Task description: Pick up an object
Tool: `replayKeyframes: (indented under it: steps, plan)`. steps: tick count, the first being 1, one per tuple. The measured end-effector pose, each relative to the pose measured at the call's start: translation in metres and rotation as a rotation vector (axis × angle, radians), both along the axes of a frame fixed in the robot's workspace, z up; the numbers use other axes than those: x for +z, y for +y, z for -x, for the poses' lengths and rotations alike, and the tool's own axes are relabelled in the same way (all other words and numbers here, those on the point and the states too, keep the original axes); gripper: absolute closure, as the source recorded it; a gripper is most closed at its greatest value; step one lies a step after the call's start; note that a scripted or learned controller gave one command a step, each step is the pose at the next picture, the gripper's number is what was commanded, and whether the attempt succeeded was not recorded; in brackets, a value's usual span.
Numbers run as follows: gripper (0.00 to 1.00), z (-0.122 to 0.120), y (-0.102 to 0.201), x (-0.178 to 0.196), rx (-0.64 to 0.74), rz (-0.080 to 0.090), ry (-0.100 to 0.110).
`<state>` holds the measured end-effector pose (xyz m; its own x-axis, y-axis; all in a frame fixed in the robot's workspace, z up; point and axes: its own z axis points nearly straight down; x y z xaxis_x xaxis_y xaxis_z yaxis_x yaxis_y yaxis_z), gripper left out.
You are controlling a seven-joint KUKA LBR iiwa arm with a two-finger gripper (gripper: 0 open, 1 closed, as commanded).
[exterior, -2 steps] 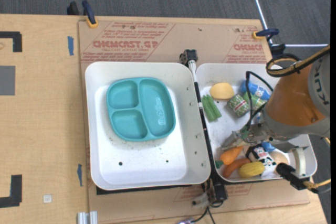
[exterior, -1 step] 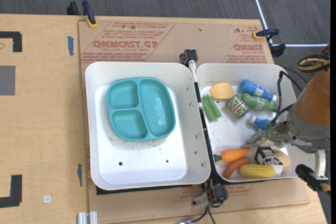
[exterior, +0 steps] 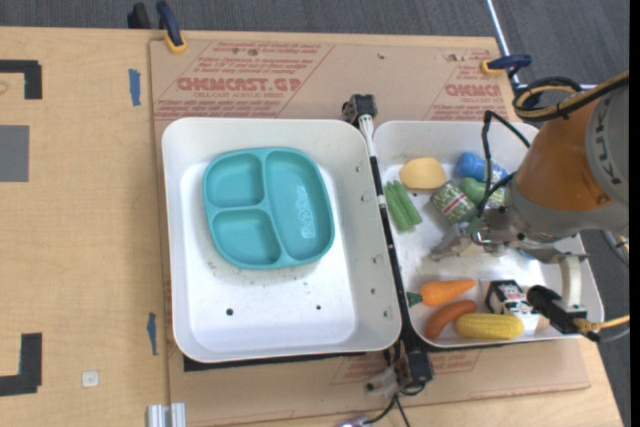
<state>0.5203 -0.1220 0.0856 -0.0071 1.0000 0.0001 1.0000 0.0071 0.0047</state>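
My gripper hangs low over the middle of the right bin, at the end of the grey arm with its orange band. Just above it lies a green can, with a yellow lemon and a blue object further back. A green pod lies to the gripper's left. Near the bin's front edge sit an orange carrot, a red sausage, a yellow corn cob and a small white and red item. I see nothing held in the gripper.
The left bin holds a teal divided plate. A black divider bar runs between the two bins. The bins rest on a cardboard sheet held by clamps at the back.
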Motion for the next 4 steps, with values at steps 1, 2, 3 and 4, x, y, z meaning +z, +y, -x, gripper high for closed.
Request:
replayKeyframes:
  steps: [1,2,3,4]
  plan:
    - [0.0,-0.054,-0.036,0.001,-0.252,-0.001,0.005]
    - [0.0,-0.132,-0.02,-0.002,0.004,-0.006,0.058]
    - [1.0,-0.131,-0.02,0.007,0.006,-0.005,0.061]
    - [1.0,-0.11,-0.002,0.104,-0.051,0.0,0.005]
